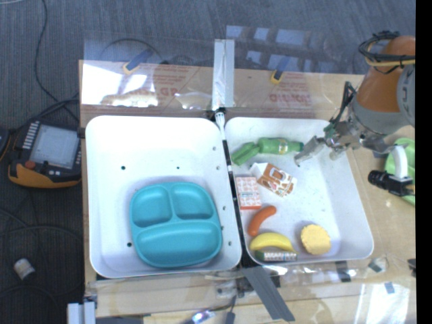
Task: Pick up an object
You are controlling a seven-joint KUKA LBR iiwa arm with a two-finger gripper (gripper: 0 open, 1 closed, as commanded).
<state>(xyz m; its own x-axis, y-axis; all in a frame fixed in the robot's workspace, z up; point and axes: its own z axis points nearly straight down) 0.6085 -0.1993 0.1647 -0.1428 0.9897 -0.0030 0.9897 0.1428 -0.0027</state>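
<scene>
Camera view, slanted from above: two white bins side by side, with the divider (226, 174) between them taken as landmark.

Left of the divider: left bin (115, 147), holding one teal compartment tray (175, 223) that sits toward its near end.

Right of the divider: right bin (351, 201), holding the candidate objects.
- Green bottle (266, 147), lying on its side at the far end, its dark green end nearest the divider.
- Small red-and-white carton (248, 192), touching the divider.
- Orange-and-white packet (277, 179), just right of the carton.
- Orange sausage-shaped piece (262, 219), near the divider.
- Banana (271, 242), at the near end.
- Round yellow item (315, 238), right of the banana.

Gripper (305, 155): well right of the divider, just beyond the bottle's pale end. Fingers look spread apart, with nothing between them.

Handling note, as judgement: the bottle is the closest target. A good grasp would straddle its body across the narrow width, descending fully before closing; the round side may roll away if pinched off-centre.
</scene>
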